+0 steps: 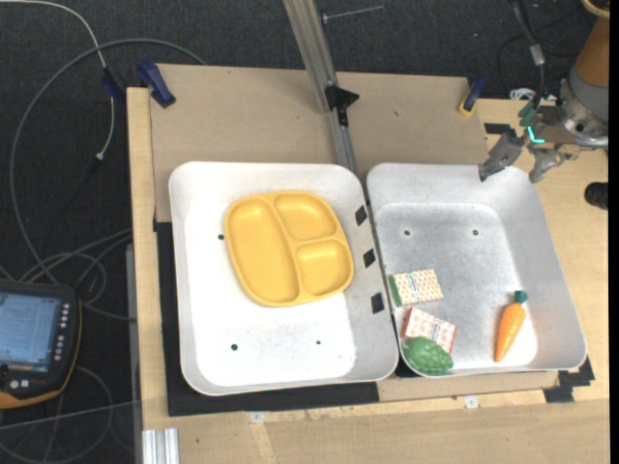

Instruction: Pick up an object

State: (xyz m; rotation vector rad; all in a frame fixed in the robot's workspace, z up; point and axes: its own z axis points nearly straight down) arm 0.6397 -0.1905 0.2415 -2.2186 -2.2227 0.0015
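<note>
Gripper (517, 160) spread wide, apparently nothing held, above right bin (542, 249) far corner; carrot (510, 329) well apart.

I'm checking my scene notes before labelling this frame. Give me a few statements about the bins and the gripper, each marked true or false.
1. The yellow divided plate lies in the left bin. True.
2. The carrot lies in the left bin. False: it lies in the right bin, near its front right corner.
3. The gripper holds the carrot. False: its open fingers hold nothing, at the right bin's far right corner.
4. The green toy lies at the right bin's front edge, beside a small printed packet. True.
</note>
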